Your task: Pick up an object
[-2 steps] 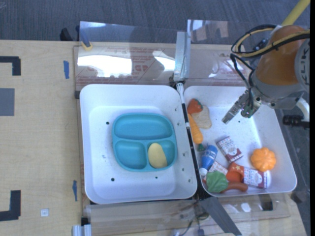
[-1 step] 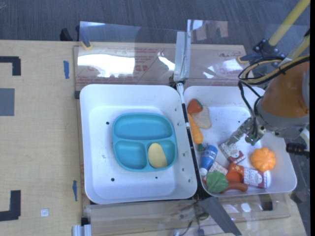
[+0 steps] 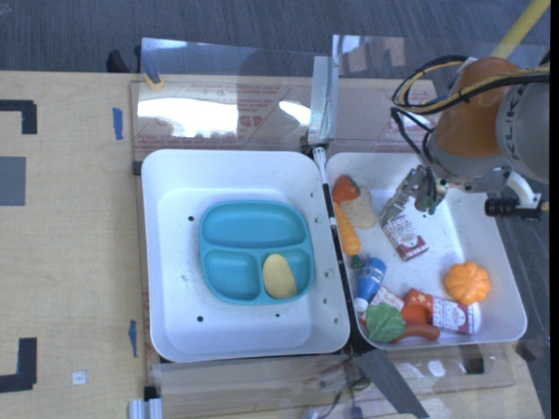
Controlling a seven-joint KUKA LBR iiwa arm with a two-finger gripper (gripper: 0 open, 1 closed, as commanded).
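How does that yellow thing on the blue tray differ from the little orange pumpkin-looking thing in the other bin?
The yellow piece is a smooth oval; the orange pumpkin is rounder, with ridged lobes. The yellow piece sits in a compartment of the blue tray in the left bin; the orange pumpkin rests on the white floor of the right bin. The yellow piece lies alone, while other items lie near the orange pumpkin. Both look like toy food.

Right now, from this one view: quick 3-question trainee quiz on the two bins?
1. True or false: the yellow piece lies in a compartment of the blue tray.
2. Which bin is the gripper above? A) left in view B) right in view
3. Fill in: the pumpkin in the right bin is ____ in colour.

Key: 1 true; 2 B; 3 orange.
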